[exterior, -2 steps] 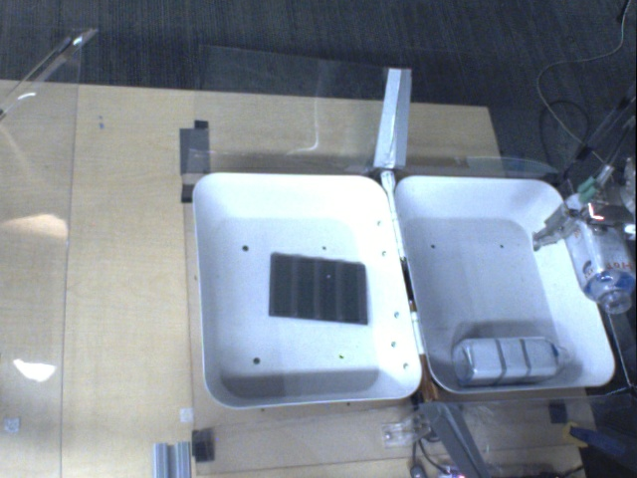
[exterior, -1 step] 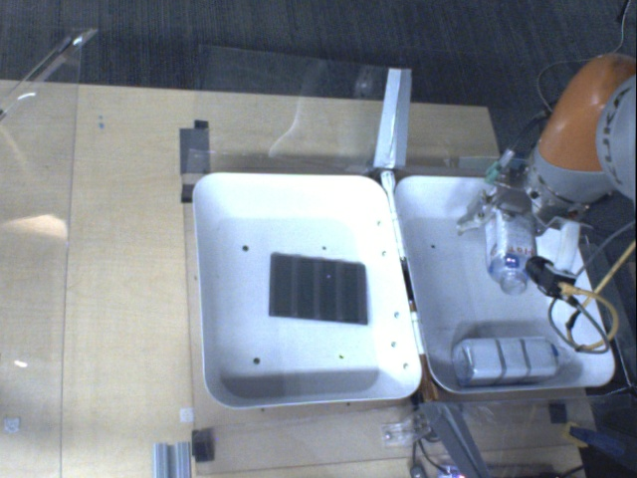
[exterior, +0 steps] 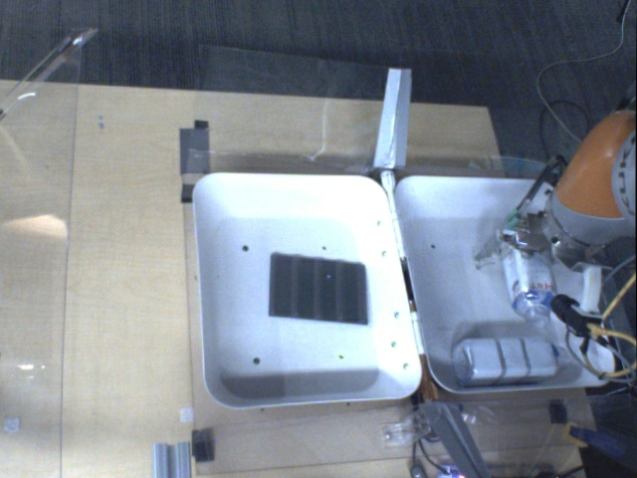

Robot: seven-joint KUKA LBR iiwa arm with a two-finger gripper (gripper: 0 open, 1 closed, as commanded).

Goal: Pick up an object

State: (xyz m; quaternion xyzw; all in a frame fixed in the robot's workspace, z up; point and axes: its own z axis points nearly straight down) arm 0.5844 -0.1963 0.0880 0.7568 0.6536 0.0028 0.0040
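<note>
From my overhead camera I see the two white bins side by side on the wooden bench. The left bin [exterior: 224,267] has a dark ribbed rectangular pad [exterior: 318,288] lying flat near its middle, well apart from the walls. The right bin [exterior: 438,237] holds a grey ribbed block [exterior: 505,359] resting along its near wall, lying on its side. The arm comes in from the right, its orange band [exterior: 597,172] showing above the wrist, and the gripper [exterior: 526,257] hangs over the right-hand part of the right bin. Just below the gripper I can make out a small clear object, bottle-like with a blue and red spot [exterior: 530,299], but it blurs into the white floor and the gripper hardware, so I cannot tell whether it is touching the gripper or lying on the bin floor. I cannot tell the gripper's state from here. The grey ribbed block sits near that clear object, closer to the bin's near wall.
</note>
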